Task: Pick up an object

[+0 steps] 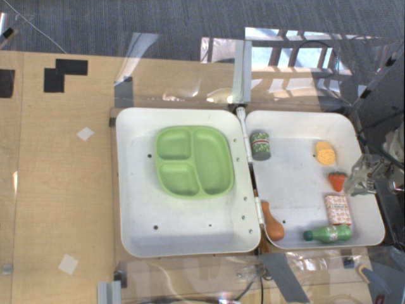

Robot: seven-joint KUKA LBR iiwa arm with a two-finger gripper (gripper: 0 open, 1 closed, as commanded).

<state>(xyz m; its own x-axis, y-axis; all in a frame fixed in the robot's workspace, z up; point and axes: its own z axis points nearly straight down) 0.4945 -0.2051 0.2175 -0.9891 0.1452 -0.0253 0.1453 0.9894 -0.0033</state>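
Note:
The right bin (297, 170) holds several small objects. A green-labelled can (260, 144) stands at its left wall and a yellow-orange round item (324, 152) lies towards the back right. A small red-orange piece (337, 181) sits just left of my gripper (359, 177), which hangs over the bin's right rim, close to that piece but with nothing seen in it. Below are a pink-and-white carton (338, 209), a green bottle (328, 234) lying on its side along the front wall, and an orange-brown drumstick-shaped toy (272, 221) at the front left corner.
The left bin (136, 220) carries a green divided plate (193, 161). A raised divider (248, 170) separates the two bins. Wooden bench top extends to the left, and cables and metal frame parts crowd the far right.

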